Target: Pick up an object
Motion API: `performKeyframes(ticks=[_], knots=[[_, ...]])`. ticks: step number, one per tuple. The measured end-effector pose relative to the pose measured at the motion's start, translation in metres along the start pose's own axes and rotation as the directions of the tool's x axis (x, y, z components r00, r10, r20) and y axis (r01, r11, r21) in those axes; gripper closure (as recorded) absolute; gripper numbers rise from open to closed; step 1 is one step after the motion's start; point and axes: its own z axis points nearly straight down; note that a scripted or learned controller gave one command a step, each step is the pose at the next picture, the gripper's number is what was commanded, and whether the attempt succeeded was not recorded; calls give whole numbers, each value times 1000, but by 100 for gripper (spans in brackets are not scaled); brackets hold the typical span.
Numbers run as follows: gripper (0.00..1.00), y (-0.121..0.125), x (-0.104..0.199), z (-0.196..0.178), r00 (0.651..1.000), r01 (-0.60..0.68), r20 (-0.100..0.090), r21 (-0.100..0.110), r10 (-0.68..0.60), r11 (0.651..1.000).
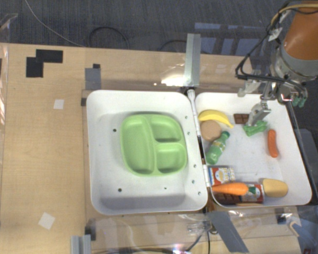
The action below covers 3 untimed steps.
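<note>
One carrot (230,189), one banana (215,116)

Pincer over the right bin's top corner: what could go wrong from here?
1. The pincer is right at the small green piece, with a brown block beside it; a descent could nudge either instead of grasping.
2. The red sausage-shaped toy lies close by, so a sideways shove might roll it.
3. The bin's far wall is near; a grasp there may clip it.
</note>
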Motion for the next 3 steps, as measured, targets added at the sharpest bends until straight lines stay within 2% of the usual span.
performKeyframes(ticks=[1, 2, 3], knots=[[0, -43, 11, 178, 961, 278, -9, -5, -278, 961], [0, -32, 16, 196, 849, 528, 4, 4, -528, 849], [0, -48, 11, 196, 803, 597, 4, 4, -597, 803]])
